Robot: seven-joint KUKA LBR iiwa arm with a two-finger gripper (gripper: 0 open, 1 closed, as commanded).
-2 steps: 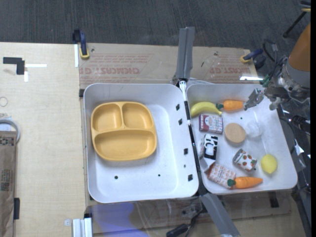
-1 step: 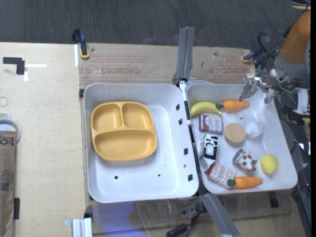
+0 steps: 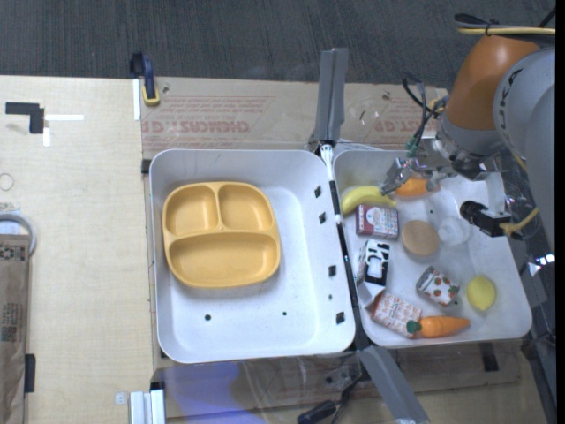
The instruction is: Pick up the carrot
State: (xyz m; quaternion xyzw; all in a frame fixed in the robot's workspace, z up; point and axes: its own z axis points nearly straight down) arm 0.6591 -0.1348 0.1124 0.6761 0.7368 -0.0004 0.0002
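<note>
The carrot point(image 3: 444, 326), orange with a green tip at its left end, lies along the front edge of the right bin point(image 3: 510, 323), beside a red and white packet point(image 3: 396, 312). My gripper point(image 3: 411, 182) is at the back of that bin, far from this carrot. It stands open, with one finger on each side of a small orange thing point(image 3: 412, 188) next to the banana point(image 3: 364, 198). I cannot tell what that orange thing is or whether the fingers touch it.
The right bin also holds a red carton point(image 3: 377, 223), a black and white carton point(image 3: 376, 262), a tan round piece point(image 3: 421, 238), a patterned can point(image 3: 439, 288) and a lemon point(image 3: 481, 293). In the left bin point(image 3: 265, 325) sits a yellow divided plate point(image 3: 221, 234).
</note>
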